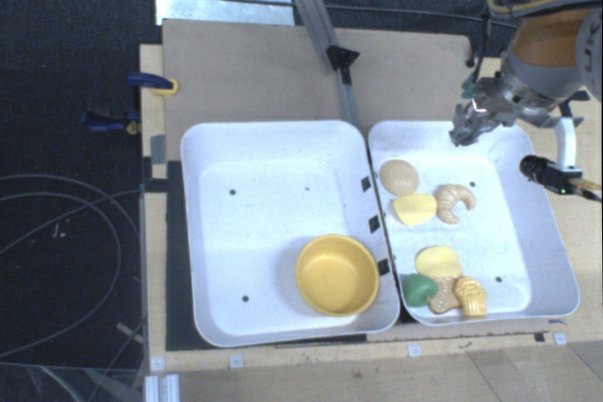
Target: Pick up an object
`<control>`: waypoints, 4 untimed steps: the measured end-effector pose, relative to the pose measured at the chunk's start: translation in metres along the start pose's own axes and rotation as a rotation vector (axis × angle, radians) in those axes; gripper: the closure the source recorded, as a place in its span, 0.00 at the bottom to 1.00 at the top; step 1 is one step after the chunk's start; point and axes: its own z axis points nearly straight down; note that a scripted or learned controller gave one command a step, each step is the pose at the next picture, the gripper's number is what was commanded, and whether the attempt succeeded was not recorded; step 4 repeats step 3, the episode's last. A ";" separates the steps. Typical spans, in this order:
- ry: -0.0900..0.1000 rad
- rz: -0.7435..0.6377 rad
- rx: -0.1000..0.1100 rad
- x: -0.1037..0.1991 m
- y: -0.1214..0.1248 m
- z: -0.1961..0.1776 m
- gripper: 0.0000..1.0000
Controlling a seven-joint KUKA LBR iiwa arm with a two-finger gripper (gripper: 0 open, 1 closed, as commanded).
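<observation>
Right now the robot's dark hand [468,131] hangs over the top edge of the right white bin [546,245]. I cannot tell its grip. Nearest, toward seven o'clock, lies the round beige toy bread [399,176], well apart.

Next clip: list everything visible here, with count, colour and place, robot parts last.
bins: 2, white, side by side on the bench
bowl: 1, yellow, left bin, near front right corner
egg-shaped piece: 1, beige, right bin, upper left
croissant: 1, tan, right bin, middle
flat pieces: 2, pale yellow, right bin
green piece: 1, green, right bin front
small toys: 2, tan-gold, right bin front
clamps: 2, yellow and blue, bench left edge
arm: 1, grey-orange, upper right
gripper: 1, dark, over right bin's back edge
</observation>
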 end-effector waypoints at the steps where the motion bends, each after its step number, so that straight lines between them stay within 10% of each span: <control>1: 0.000 0.000 0.001 0.052 -0.013 0.010 1.00; 3: 0.001 -0.001 0.001 0.163 -0.052 -0.005 1.00; 4: 0.001 -0.001 0.001 0.163 -0.052 -0.005 1.00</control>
